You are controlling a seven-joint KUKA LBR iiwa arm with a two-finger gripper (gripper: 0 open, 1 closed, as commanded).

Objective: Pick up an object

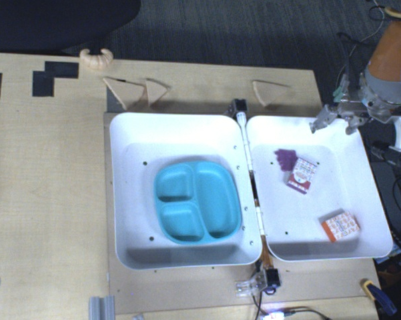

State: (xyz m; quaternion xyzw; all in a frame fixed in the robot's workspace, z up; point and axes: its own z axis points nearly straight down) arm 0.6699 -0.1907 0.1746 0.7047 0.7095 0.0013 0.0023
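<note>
Objects to pick lie in the right bin (360, 179): a small red-and-white packet (302, 175) near the middle of that bin, a purple piece (286, 158) touching its upper left corner, and an orange-and-white box (339, 226) alone toward the lower right. The gripper (335, 119) is at the upper right of the frame, above the far rim of the right bin, and its two fingers (320, 121) stand apart with nothing between them, so it is open and holds nothing. Behind it the grey wrist and the orange band of the arm (391, 59) go out of the frame at the upper right.

I think several things can go wrong from here. The gripper is well apart from all three objects, so a descent at this place will probably close on the bare bin floor or hit the rim. The packet and the purple piece touch each other, so a grasp there may catch both, or push one away. The packet and the box look flat and low, so the fingers may slide over them. The blue divided tray (197, 202) in the left bin (127, 179) is wide, and I judge it too broad for these fingers
</note>
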